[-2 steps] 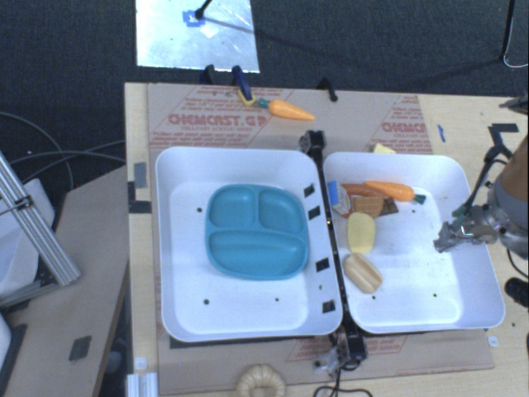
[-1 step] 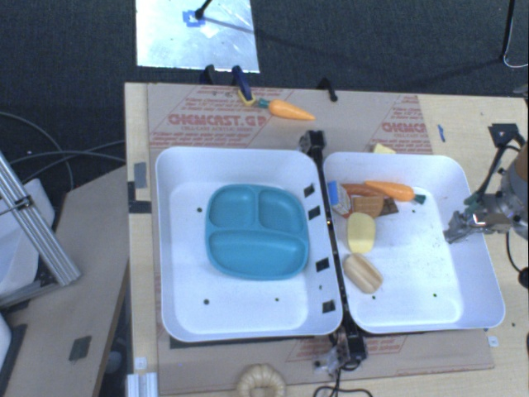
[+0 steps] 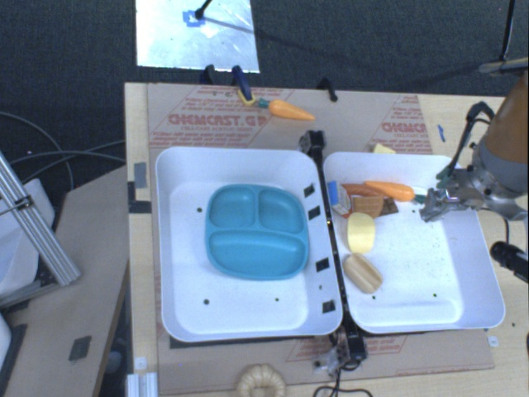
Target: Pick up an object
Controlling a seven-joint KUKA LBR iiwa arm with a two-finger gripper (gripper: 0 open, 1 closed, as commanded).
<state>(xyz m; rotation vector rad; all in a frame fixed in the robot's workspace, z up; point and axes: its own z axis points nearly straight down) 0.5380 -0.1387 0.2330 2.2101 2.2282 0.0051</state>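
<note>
Currently approach stage: gripper [image 3: 431, 208], fingers' state you cannot tell, sits right of frame just beside carrot [image 3: 390, 190]; next, you likely descend onto it.

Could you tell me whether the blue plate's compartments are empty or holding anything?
Empty. The blue plate in the left bin shows bare blue in all three compartments.

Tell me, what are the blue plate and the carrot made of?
The blue plate looks like smooth matte plastic: one even color, rounded molded compartments. The carrot in the right bin seems to be toy plastic or rubber, judging by its bright uniform orange, though that is hard to confirm.
</note>
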